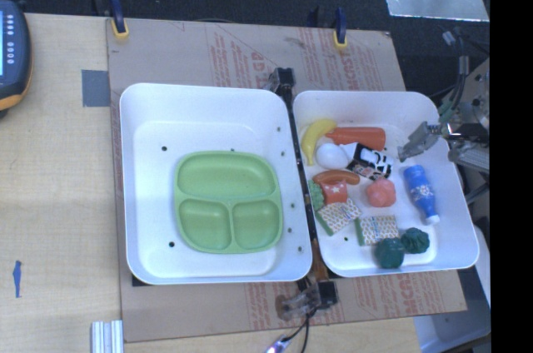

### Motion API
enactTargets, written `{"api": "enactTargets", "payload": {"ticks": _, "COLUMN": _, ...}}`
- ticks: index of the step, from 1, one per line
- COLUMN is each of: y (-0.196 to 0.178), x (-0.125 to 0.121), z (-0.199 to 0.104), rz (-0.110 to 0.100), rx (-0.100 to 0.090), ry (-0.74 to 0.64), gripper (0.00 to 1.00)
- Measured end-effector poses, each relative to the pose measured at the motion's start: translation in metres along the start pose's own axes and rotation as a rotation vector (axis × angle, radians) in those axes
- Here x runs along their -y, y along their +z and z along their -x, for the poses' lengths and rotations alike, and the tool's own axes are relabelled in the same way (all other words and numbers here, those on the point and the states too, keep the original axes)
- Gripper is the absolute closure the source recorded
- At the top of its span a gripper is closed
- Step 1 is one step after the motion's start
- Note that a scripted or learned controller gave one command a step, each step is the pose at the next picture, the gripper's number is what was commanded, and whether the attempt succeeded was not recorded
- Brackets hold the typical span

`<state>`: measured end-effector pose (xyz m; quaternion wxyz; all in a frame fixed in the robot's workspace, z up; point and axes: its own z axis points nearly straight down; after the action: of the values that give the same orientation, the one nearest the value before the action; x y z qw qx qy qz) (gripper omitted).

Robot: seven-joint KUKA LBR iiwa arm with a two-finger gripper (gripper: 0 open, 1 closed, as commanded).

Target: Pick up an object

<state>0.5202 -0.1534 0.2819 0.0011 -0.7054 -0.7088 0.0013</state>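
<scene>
Worktop (pixel 58 201) of pale wood carries two white bins side by side on a cardboard sheet. Left bin (pixel 141 176) holds a green divided plate (pixel 226 201), lying flat near its middle. Right bin (pixel 450 251) is crowded: a yellow banana (pixel 313 136) against its left wall, a white egg-like ball (pixel 331 154) touching the banana, an orange carrot (pixel 360 135) just behind the ball, a black-and-white toy (pixel 370 161), a small orange ball (pixel 381 193), checked flat pieces (pixel 340 215) toward the front, a dark green lump (pixel 401 246) at the front edge, and a blue bottle (pixel 419 191) lying on its side. End effector (pixel 414 145) hangs at the right bin's upper right, just beyond the bottle's upper end; its grey fingers look slightly parted with nothing between them. Nearest and apart from the clutter, the bottle seems the likeliest pick. It is probably light, stiff and smooth, so it may roll or slip; a grip across its round middle, fingers straddling the long axis, looks safest.
</scene>
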Motion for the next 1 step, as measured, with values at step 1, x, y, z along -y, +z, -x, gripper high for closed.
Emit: {"api": "enactTargets", "payload": {"ticks": 1, "y": 0.0780, "x": -0.0656, "z": 0.0133, "rz": -0.001, "rx": 0.002, "ry": -0.005, "gripper": 0.00}}
